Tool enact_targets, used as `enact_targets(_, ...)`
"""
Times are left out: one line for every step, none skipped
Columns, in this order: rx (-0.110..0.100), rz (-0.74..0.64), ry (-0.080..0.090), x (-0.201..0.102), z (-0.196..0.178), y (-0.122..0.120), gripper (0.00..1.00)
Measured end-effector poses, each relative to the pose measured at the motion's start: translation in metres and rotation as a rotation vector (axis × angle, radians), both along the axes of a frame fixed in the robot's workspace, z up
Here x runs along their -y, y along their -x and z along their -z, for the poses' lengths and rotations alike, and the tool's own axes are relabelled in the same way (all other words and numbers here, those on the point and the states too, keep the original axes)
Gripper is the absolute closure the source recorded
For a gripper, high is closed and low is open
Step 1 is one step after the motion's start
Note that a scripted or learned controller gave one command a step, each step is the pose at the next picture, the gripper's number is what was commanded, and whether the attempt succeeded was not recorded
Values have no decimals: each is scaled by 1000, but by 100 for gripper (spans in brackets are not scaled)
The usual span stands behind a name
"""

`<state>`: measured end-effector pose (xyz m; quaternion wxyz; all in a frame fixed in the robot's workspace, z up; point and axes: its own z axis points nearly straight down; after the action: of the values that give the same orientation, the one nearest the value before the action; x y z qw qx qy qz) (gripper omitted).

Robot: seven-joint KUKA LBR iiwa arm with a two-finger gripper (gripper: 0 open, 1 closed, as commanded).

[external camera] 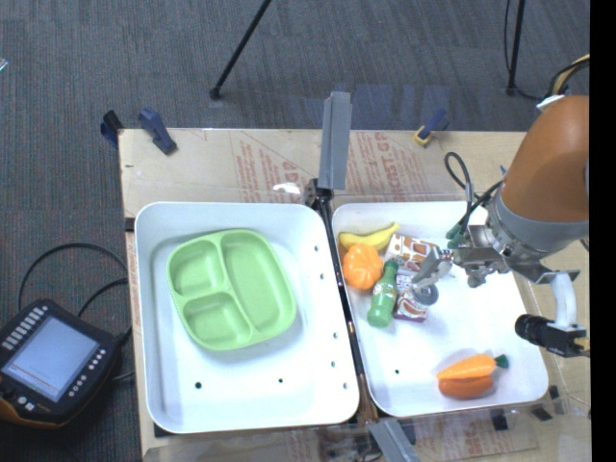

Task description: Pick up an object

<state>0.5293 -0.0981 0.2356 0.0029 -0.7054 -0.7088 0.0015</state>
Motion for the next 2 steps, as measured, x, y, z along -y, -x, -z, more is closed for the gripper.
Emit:
enact_targets(5,-242,0,3,137,-50,0)
enact_targets(17,-205,3,49,143,-14,0)
